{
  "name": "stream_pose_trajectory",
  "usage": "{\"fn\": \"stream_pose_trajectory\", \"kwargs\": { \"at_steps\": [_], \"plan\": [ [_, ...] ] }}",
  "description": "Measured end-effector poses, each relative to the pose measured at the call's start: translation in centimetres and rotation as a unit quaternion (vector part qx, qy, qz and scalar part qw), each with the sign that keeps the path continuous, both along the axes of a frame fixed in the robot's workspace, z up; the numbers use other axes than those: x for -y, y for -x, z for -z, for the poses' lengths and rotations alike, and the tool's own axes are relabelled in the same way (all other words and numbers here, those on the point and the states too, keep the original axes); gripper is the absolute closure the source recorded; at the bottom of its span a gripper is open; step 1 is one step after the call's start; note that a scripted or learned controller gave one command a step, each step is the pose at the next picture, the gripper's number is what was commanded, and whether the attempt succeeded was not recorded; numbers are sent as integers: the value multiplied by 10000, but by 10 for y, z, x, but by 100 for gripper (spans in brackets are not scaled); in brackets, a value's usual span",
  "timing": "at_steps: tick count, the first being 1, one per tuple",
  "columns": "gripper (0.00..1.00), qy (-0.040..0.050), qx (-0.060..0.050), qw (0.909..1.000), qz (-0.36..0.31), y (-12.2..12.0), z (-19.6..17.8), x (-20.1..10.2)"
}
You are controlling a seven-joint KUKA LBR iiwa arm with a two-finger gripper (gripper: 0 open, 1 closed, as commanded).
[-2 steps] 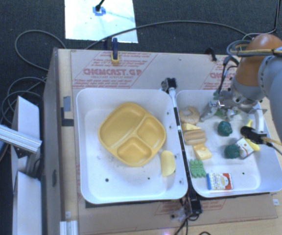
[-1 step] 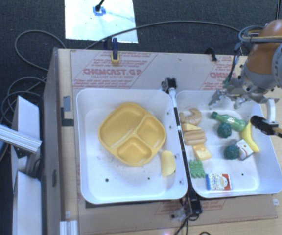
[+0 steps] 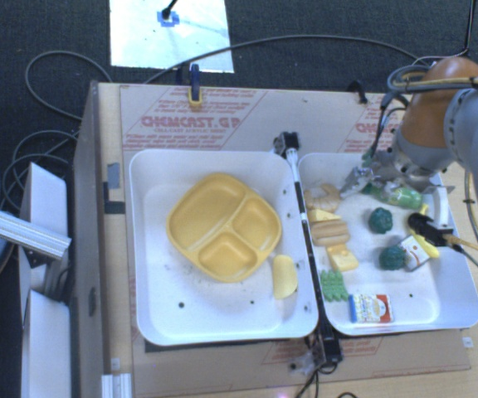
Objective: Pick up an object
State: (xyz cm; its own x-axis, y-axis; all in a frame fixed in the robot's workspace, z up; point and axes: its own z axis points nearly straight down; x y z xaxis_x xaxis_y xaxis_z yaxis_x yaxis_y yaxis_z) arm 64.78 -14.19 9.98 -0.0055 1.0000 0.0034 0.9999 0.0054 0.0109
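Poised over the right bin (image 3: 459, 301), gripper (image 3: 362, 177) near a green bottle (image 3: 397, 195); grip state impossible to tell. Crowded toys all around, so likely to snag a neighbour or close on nothing.

You see two bins (image 3: 143, 247) of smooth white plastic with a faint sheen. The yellow divided tray (image 3: 224, 226) is glossy moulded plastic. The worktop (image 3: 222, 110) carries a matt cardboard sheet with red print. The arm (image 3: 471, 110) has a smooth grey shell and a glossy orange band. The floor (image 3: 40, 23) looks like dark, rough carpet.
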Motion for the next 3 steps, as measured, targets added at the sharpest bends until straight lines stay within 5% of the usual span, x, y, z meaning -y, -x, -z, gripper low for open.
{"fn": "stream_pose_trajectory", "kwargs": {
  "at_steps": [1,2,3],
  "plan": [
    [0,25,-25,10000,7,-22,-57,11],
    [0,47,53,10000,-2,-5,-7,13],
    [100,40,49,10000,-10,-5,-17,13]
  ]
}}
